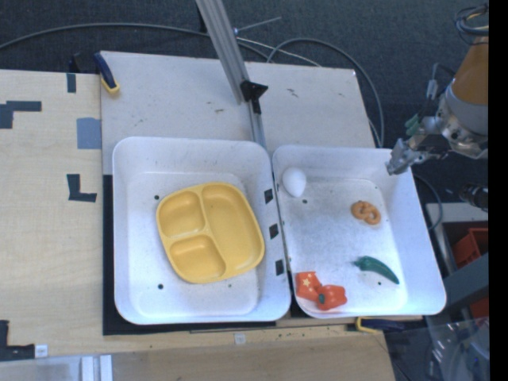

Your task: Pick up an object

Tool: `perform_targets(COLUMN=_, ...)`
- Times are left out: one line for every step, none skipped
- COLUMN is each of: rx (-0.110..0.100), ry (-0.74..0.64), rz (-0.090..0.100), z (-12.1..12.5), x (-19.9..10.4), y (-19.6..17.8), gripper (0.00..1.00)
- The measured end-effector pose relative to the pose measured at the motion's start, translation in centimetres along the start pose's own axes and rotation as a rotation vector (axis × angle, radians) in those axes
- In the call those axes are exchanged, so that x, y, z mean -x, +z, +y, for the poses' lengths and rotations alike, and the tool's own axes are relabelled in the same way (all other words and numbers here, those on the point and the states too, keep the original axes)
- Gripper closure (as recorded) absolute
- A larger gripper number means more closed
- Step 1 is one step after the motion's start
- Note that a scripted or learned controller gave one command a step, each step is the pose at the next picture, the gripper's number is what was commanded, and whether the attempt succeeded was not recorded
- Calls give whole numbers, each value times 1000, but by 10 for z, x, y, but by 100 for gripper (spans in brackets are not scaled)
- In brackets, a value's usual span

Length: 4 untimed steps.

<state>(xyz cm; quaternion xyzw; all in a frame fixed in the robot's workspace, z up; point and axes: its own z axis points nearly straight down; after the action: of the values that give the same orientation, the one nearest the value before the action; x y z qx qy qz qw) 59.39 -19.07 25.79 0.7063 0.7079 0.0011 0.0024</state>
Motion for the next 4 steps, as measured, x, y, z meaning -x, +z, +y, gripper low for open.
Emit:
perform_targets(rx=-6, ry=-2, rz=3, z=-4, x=-44, y=7, gripper=100)
perform_targets(rx=-8, ry=-3, rz=2, z=-11, x=-92, y=19, gripper=100)
perform_targets(rx=-7, ry=-5, rz=4, z=-19, x=-142, y=12, gripper=100)
perform_targets(rx=-8, ry=-4, rz=3, z=-36, x=-198, y=25, gripper=100)
